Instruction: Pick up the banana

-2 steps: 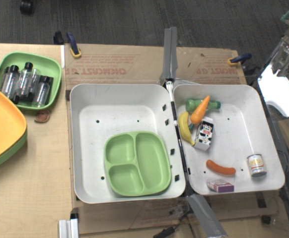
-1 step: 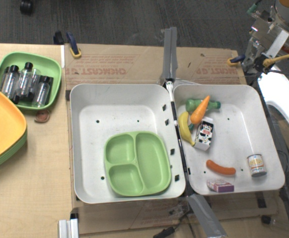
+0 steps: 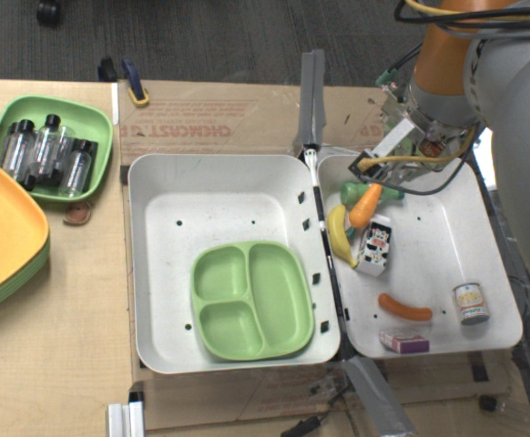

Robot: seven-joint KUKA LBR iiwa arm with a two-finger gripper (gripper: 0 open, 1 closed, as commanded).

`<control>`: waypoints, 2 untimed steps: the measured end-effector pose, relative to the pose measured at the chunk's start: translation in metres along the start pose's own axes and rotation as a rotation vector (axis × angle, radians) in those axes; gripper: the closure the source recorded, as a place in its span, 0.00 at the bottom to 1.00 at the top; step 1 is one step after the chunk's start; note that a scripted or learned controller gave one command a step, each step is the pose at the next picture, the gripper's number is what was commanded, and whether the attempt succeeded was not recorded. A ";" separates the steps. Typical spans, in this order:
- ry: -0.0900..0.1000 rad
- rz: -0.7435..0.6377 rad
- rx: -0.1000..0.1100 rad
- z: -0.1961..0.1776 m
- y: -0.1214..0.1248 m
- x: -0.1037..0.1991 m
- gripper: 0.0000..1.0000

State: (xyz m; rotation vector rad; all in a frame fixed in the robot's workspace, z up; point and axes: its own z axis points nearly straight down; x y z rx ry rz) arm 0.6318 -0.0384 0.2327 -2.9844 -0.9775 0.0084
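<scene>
Two shallow white bins sit side by side on the desk (image 3: 56,353). The left bin (image 3: 156,180) holds a green divided plate (image 3: 251,299), which lies flat toward its front. The right bin (image 3: 456,235) holds the rest.

The banana (image 3: 340,235) lies along that bin's left wall, about halfway back, curving from back to front. Its front end touches a small white carton with black print (image 3: 374,246) just to its right. An orange carrot (image 3: 365,205) lies tilted just behind the carton, its lower end close to the banana's back end, and something green (image 3: 352,192) lies behind the carrot. Toward the front of the bin lie a reddish sausage (image 3: 405,309), a small can (image 3: 471,302) to its right and a purple box (image 3: 403,342) by the front wall, all apart from the banana.

The arm (image 3: 447,71) hangs over the back of the right bin, behind and to the right of the carrot and apart from the banana. Whether its fingers are released or clenched, I cannot tell.

At the desk's left edge sit a stack of orange plates (image 3: 1,244) and a green tray (image 3: 96,121) of dark-capped bottles (image 3: 46,153).
</scene>
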 end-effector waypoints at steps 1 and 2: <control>0.002 -0.235 -0.002 -0.039 0.008 -0.016 1.00; 0.001 -0.265 0.000 0.107 0.065 -0.030 1.00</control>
